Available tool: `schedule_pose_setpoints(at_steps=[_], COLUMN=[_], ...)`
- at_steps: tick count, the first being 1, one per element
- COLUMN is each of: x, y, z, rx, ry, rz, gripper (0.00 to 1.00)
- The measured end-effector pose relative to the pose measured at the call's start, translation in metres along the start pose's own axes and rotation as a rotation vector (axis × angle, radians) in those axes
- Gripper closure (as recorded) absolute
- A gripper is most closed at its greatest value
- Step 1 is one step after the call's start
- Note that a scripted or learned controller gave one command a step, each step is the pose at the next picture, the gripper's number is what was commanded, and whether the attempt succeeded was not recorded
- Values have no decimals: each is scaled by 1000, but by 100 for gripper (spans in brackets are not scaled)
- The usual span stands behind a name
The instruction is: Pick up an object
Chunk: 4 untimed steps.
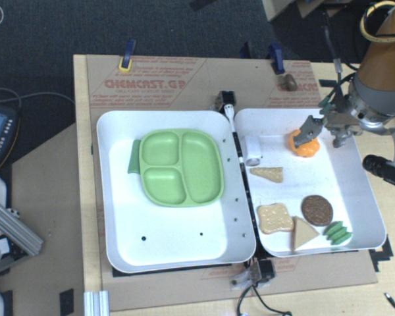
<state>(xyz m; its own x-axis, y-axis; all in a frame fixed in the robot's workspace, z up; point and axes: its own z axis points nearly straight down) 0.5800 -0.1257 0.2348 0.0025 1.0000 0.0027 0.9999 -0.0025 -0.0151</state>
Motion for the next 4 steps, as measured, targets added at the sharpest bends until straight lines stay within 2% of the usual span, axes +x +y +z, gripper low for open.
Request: schedule_pose_setpoints(at_steps=[1,2,3,4], x=[0,6,12,13], y=[2,3,2,8], z=[-8,36,100,146], rx=[-14,-9,-7,-27], ry=[-2,-1,0,1], rz=[-3,-3,-2,-1], gripper=[0,0,0,0])
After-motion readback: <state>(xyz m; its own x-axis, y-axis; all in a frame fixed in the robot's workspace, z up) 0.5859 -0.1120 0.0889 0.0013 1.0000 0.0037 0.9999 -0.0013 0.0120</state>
